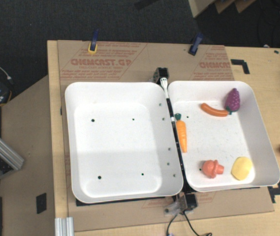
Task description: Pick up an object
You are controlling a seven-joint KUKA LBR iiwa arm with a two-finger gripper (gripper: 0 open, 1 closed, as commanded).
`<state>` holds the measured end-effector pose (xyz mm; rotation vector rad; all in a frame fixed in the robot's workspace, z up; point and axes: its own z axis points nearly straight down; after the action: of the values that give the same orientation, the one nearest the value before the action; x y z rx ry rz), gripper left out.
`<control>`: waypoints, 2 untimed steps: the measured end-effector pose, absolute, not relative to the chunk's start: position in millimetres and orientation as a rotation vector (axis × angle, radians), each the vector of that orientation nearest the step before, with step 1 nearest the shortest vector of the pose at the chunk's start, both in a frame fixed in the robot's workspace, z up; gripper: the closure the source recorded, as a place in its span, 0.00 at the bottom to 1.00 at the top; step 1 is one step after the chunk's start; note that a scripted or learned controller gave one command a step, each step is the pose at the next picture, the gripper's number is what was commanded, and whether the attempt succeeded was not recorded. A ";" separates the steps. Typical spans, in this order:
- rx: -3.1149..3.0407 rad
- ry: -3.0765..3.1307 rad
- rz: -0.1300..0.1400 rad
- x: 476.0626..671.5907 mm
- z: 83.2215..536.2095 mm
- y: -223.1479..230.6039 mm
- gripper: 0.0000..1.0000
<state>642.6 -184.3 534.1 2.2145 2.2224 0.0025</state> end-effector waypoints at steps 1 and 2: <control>2.211 2.216 0.004 641.0 547.3 -185.1 1.00; 2.226 2.215 0.000 539.8 537.5 -192.8 1.00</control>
<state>539.8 -192.8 537.5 2.2259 2.2145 -0.0003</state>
